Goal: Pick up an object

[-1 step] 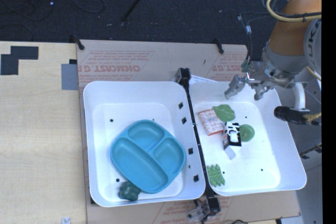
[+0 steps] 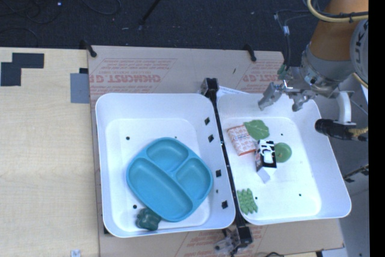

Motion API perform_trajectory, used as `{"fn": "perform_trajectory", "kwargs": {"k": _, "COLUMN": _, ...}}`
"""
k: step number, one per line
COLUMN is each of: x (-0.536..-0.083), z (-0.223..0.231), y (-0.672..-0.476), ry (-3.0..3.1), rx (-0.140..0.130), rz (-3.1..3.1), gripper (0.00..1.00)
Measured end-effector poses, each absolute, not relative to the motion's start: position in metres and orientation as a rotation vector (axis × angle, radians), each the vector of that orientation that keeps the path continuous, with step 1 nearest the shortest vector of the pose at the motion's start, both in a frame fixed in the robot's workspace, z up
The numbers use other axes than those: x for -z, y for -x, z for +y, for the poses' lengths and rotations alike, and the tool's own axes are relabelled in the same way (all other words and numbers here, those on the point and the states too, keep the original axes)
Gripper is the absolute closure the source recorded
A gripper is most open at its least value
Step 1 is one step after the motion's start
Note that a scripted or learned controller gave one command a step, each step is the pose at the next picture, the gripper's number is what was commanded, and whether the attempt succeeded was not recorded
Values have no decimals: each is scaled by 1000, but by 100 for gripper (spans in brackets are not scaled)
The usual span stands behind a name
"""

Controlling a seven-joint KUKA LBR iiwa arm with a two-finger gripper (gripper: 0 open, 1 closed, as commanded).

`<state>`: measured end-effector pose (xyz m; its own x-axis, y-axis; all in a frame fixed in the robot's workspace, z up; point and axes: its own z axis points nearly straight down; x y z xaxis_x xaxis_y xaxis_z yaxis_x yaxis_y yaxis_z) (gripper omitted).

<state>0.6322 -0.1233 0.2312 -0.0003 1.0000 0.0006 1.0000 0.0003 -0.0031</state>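
Approach step, nothing grasped.
My fingers (image 2: 281,99) spread wide, bare, above right bin's far rim; small orange-and-white printed packet (image 2: 241,139) lies below-left of them. Next, I judge: descend, centre, close.

arm (image 2: 337,39): enters from the right, upper part of the view | wrist: grey, orange band above it, angled down and leftward | gripper (image 2: 281,99): hangs at the upper right, pointing down | jaws: two fingers spread apart, nothing between them
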Motion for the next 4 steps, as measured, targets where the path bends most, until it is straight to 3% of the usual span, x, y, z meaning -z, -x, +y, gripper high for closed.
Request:
{"fn": "perform_trajectory", "kwargs": {"k": 3, "x": -93, "z": -114, "y": -637, "ry": 2220, "rx": 5, "rz": -2220, "gripper": 0}}
{"fn": "perform_trajectory", "kwargs": {"k": 4, "x": -109, "z": -115, "y": -640, "ry": 2224, "rx": 11, "rz": -2225, "gripper": 100}}
